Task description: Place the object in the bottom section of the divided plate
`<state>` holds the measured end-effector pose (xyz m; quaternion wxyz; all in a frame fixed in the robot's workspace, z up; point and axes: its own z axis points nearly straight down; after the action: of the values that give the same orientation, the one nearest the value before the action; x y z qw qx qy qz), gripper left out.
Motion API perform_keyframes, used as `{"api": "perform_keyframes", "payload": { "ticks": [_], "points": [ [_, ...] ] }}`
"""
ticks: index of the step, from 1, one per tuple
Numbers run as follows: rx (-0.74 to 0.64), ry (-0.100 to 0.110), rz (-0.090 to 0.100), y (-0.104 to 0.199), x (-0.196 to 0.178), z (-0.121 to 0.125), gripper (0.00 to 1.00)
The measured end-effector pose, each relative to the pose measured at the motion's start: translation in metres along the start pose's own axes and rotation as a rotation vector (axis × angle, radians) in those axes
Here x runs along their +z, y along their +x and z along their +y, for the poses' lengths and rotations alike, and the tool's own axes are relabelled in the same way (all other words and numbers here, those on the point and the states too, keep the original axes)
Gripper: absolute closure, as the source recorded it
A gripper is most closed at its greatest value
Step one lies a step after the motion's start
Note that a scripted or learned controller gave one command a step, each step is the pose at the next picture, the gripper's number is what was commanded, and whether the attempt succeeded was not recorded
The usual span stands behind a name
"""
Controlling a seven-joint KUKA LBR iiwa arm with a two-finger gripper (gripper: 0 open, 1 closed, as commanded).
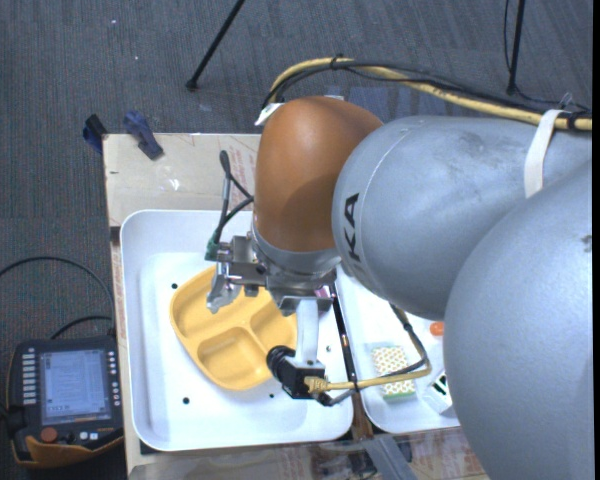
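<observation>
- my gripper (pixel 220 293) hangs low over the upper-left part of the yellow divided plate (pixel 223 353)
- cannot tell if it is spread or pressed together, the wrist housing covers most of it from this angle
- I see no item pinched in it; contact with the plate cannot be told either
- the plate lies flat in the left bin (pixel 160 408), turned at a slant to the bin walls
- the plate is plain yellow with rounded corners and raised dividers; its lower section shows bare yellow, and its right section is partly under my wrist
- which loose item is the task's object I cannot tell
- to the right of the plate, in the right bin (pixel 372 320), lie a green-and-white checked block (pixel 392 365) and a small orange piece (pixel 436 328), both well apart from the plate
- my arm comes in from the right of the plate, big grey links covering that side
- the orange band (pixel 300 178) sits just above the plate's upper edge, wrist pointing straight down at it
</observation>
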<state>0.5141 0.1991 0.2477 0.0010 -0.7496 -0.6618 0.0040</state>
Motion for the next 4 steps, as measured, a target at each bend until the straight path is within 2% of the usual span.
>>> {"api": "perform_keyframes", "payload": {
  "ticks": [4],
  "points": [
    [0.000,0.000,0.000,0.0000,0.0000,0.0000,0.00]
  ]
}}
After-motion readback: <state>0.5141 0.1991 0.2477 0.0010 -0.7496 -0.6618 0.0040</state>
